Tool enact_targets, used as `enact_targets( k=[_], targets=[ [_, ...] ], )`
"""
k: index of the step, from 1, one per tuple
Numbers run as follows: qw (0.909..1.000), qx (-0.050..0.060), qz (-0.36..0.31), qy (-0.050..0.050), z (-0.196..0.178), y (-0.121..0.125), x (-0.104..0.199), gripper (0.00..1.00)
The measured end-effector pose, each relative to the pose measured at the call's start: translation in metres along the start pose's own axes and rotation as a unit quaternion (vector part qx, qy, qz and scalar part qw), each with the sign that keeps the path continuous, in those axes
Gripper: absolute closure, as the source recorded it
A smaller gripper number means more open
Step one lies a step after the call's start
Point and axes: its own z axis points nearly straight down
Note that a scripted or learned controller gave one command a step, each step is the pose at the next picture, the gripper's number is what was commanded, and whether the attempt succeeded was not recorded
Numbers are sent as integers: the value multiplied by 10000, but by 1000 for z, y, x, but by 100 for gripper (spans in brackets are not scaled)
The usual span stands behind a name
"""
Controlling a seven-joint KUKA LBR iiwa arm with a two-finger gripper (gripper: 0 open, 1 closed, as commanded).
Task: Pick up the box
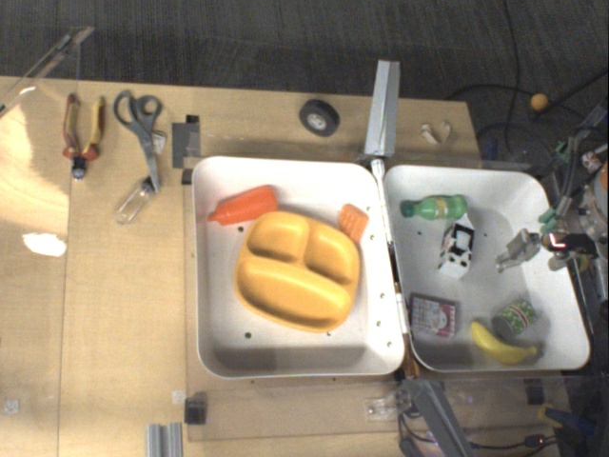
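Observation:
A small flat pink and red box [433, 315] lies at the front left of the right bin [495, 181]. A black-and-white patterned carton [458, 248] stands a little further back, near the bin's middle. My gripper [517, 249] reaches in from the right edge and hangs over the right part of this bin. It is to the right of the carton and up and right of the pink box. It touches neither, and nothing shows in its grasp.
The right bin also holds a green bottle [434, 206] at the back, a banana [502, 346] and a green can [518, 318] at the front right. In the left bin [214, 255] are a yellow divided tray [297, 269], a carrot [244, 205] and a small orange piece [354, 221]. Scissors [145, 127] and pliers [80, 131] lie on the bench.

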Motion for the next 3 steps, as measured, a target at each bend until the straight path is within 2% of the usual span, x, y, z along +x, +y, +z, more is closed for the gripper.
enact_targets(
  k=[1,2,3],
  targets=[
    [9995,9,-330,5,112,95,49,0],
    [9986,3,521,3,146,43,-8,0],
    [9994,-41,351,-3,166,98,29,0]
  ],
)
